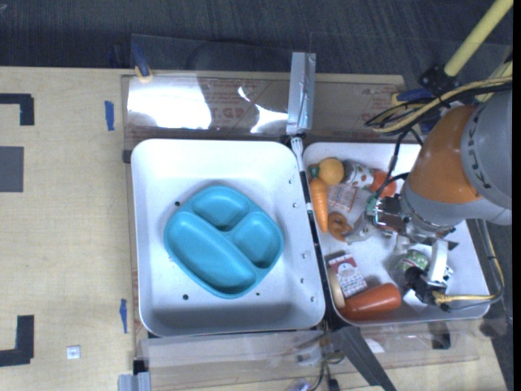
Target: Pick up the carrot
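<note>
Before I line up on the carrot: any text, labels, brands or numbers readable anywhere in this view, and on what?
None can be read.
Red-and-white packet in the right bin: has print, too blurred to read.
Clear wrapper beside the carrot: reddish markings, too small to read.
Cardboard behind the bins: faint red print, illegible.

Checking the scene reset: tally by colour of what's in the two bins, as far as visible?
Blue: 1, the divided tray in the left bin.
Orange: 2, the carrot and a round orange fruit, both in the right bin.
Red: 2, a sausage-shaped item and a small red-and-white packet.
Total: 5. Other items near the arm are too cluttered to count.
</note>
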Robot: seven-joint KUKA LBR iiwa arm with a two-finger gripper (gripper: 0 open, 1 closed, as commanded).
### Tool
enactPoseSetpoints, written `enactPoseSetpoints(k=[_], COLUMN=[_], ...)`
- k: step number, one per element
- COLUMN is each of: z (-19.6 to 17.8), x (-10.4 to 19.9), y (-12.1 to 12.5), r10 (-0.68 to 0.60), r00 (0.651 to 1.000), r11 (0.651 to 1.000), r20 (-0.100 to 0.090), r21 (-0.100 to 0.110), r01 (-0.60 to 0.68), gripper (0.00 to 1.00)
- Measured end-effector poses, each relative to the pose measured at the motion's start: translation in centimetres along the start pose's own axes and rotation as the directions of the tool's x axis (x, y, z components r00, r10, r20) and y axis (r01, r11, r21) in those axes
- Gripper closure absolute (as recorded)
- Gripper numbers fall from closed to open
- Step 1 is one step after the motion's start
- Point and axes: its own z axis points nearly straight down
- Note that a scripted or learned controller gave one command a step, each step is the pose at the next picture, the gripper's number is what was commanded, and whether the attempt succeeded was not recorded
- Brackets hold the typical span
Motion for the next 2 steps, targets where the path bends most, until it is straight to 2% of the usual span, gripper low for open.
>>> enactPoseSetpoints(k=[1, 2], z=[-7.7, -2.4], x=[-0.2, -1.2], y=[-3.9, -1.6], r10=[-0.211, -0.394], r00=[0.978, 0.919], r11=[0.978, 0.919], r20=[0.001, 0.0], r21=[-0.009, -0.003], r01=[0.211, 0.394], gripper=[0.0, 0.0])
